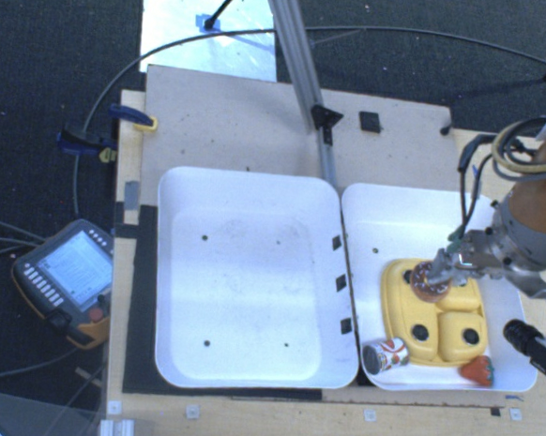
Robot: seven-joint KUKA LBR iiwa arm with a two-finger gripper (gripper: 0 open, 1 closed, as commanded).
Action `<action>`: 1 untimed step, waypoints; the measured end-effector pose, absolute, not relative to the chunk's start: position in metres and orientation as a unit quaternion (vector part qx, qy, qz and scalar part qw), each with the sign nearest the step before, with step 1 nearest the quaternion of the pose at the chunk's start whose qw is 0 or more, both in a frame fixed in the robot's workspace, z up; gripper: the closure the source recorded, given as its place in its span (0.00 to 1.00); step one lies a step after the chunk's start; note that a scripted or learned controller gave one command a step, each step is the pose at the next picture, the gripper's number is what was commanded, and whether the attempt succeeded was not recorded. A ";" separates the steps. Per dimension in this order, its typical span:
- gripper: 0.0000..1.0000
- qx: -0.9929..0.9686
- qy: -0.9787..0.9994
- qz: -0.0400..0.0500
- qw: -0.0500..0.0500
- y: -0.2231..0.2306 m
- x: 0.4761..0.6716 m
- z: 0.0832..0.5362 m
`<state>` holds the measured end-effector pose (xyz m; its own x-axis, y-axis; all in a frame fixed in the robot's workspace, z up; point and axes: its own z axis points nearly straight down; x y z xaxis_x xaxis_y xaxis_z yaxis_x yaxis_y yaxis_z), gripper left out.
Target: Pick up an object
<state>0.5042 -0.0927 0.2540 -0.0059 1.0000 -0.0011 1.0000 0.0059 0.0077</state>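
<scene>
The right white bin (377,216) holds a yellow moulded plastic piece (438,334) with dark holes. A small red and white can (385,355) lies on its side at the bin's front edge. A red-orange object (476,371) sits in the front right corner. A small brown round thing (426,288) rests on the yellow piece's upper left part. My gripper (438,272) reaches in from the right and hangs right over that brown thing, at or just above it. The wrist hides how it meets the brown thing.
The left white bin (239,285) lies beside the right one, with black clips (340,282) along the shared wall. A slanted metal pole (300,55) comes down to the bench behind the bins. A teach pendant (66,281) lies off the bench to the left.
</scene>
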 end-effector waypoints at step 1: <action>1.00 0.705 0.709 0.001 0.002 -0.093 0.505 0.276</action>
